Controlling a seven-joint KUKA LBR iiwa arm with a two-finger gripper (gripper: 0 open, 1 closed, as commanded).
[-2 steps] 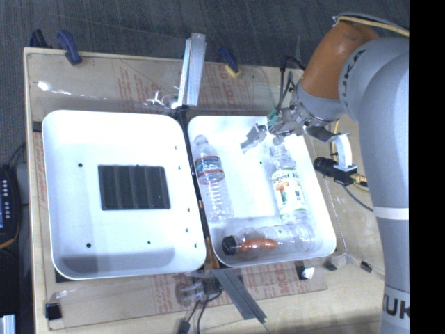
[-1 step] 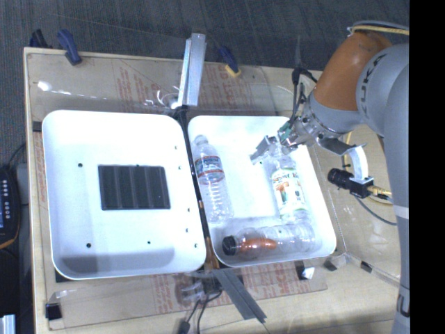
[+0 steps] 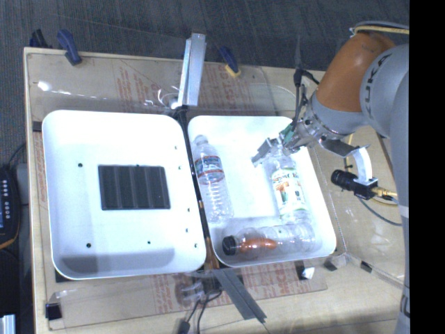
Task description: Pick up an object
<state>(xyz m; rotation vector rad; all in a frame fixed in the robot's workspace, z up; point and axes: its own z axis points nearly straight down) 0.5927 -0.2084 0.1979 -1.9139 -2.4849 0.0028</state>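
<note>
Tool [image 3: 272,147] hovers just above bottle [image 3: 289,190]; grip state unclear. Centre it over the bottle's body before closing.

A robotics lab: clamps [image 3: 68,46] pin a plastic-sheeted bench [image 3: 104,82] beneath the grey-and-orange arm [image 3: 361,82].

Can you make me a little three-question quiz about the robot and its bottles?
1. How many bottles lie in the right bin?
2. True or false: the left bin has a dark grid in its floor.
3. The gripper hovers over: A) the left bin, B) the top of a bottle, C) the bench.

Key:
1. Three: one with a blue label, one with a green label, one with a black cap.
2. True.
3. B.
</note>
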